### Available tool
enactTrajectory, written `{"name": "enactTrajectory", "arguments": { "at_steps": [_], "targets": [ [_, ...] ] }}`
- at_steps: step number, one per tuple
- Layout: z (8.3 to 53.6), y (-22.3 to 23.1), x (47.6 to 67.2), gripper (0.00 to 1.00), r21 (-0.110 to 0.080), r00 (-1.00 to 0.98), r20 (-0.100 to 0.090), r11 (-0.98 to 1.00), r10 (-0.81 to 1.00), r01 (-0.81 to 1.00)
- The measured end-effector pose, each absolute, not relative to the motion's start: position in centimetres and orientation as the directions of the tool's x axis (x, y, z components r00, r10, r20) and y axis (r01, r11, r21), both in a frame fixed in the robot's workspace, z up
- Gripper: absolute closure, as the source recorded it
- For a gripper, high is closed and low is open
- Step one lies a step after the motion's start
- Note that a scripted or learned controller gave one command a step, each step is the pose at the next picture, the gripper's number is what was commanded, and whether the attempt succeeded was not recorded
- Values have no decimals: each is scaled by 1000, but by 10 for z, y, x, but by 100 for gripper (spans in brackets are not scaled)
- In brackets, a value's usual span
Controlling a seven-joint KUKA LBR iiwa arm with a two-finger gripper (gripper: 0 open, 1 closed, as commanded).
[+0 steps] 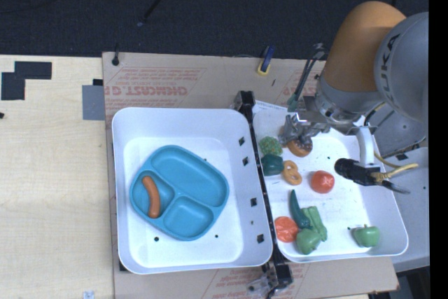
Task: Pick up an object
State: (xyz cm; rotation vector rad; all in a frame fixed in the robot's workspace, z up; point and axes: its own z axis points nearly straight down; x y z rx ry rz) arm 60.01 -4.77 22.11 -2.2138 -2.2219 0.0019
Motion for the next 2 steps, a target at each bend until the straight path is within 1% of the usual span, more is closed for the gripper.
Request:
{"name": "enactTrajectory", "arguments": {
  "at_steps": [1, 2],
  "targets": [
    [229, 11, 602, 100, -2, -6, 3, 6, 1000, 1000],
    [232, -9, 600, 100, -3, 1, 0, -1, 1000, 1000]
  ]
}}
